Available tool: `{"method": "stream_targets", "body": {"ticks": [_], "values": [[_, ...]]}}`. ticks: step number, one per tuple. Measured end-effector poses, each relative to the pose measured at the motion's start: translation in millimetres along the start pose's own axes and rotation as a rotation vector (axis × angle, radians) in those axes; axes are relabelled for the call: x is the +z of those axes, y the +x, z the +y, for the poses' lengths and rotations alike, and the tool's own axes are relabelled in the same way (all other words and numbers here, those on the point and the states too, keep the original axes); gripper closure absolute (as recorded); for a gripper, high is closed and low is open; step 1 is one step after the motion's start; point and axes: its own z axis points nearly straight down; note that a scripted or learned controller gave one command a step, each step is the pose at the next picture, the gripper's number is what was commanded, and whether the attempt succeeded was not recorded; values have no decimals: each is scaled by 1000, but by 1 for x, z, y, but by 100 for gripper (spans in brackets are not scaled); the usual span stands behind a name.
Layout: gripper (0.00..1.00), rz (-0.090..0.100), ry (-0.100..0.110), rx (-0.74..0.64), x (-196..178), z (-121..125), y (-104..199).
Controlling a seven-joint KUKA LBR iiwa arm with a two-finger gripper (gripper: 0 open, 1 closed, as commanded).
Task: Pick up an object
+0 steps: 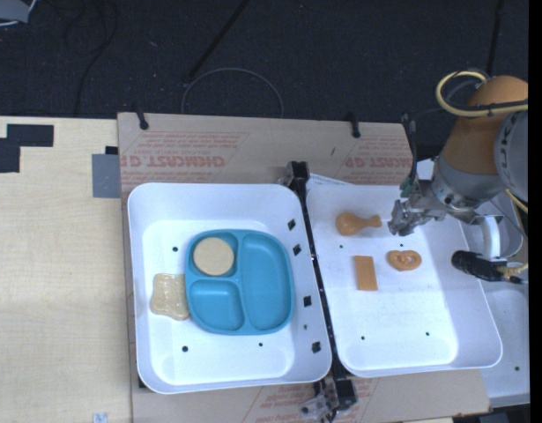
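While the left bin [138, 236] holds a blue divided tray [262, 280], a round tan biscuit [212, 256] lies in the upper left compartment of this tray, and a pale piece like toast [169, 295] lies in the bin touching the left edge of the tray. A black strip [303, 236] runs between the two bins, where their rims meet. The right bin [412, 324] holds three small things, well apart from its walls: a tan drumstick-shaped piece [355, 224], an orange spiral piece [404, 259] and a flat orange block [366, 272]. Nothing lies on top of them or covers them. Both bins stand on a sheet of brown cardboard [218, 148] with red print, which lies on a pale wooden bench [50, 280]; behind the bench is a dark floor [253, 42] with thin cables. The grey arm [464, 179] comes in from the right, over the upper right part of the right bin. The gripper [401, 223] is low over this bin, just beside the thin end of the drumstick-shaped piece, at its right; I cannot tell if they touch. The spiral piece lies near, just below the gripper, and the orange block is a little further, to the lower left. Whether the gripper is open or closed I cannot tell from this view.
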Motion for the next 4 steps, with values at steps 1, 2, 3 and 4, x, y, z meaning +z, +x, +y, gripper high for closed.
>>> {"method": "stream_targets", "body": {"ticks": [1,2,3,4], "values": [[100,0,0,-1,-53,-8,-6],[100,1,1,-3,-80,-7,-7],[100,4,5,-7,-82,-7,44],[100,3,6,-7,-90,-23,91]]}}
